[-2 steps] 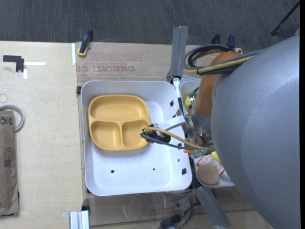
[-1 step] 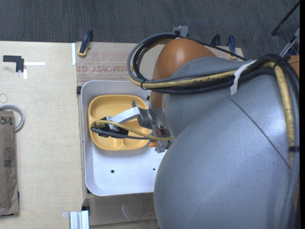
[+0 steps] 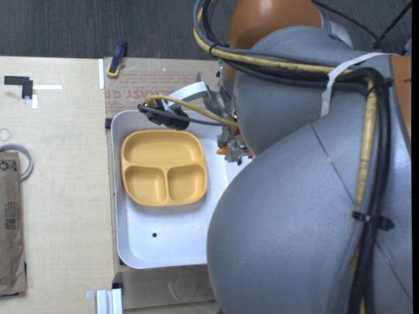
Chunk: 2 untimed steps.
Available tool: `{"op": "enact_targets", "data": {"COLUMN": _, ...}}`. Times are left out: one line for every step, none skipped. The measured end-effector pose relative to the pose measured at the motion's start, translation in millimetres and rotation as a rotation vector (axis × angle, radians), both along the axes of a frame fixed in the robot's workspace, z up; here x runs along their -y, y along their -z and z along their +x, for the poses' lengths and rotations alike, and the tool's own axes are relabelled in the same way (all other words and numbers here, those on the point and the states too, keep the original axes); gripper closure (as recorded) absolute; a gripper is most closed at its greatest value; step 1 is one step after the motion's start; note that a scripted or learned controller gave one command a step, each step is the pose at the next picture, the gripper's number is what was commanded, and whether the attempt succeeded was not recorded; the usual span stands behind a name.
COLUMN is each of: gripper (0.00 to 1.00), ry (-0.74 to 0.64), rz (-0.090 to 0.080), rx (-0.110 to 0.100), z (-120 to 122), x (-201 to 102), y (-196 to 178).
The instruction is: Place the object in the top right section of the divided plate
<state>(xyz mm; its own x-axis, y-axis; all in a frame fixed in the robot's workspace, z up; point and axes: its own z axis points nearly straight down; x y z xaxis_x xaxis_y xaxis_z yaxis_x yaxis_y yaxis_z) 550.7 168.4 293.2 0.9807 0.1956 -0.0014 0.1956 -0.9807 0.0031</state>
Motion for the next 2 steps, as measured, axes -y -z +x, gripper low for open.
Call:
{"op": "enact_targets", "data": {"gripper": 1.00, "ry": 0.000, "rz": 0.000, "rx": 0.000, "z": -1.0, "x": 42.2, "y": -126.0}}
{"op": "enact_targets", "data": {"gripper": 1.00, "ry": -0.052, "rz": -0.001, "rx": -0.005, "z": 32.4, "x": 127.8, "y": -146.9}}
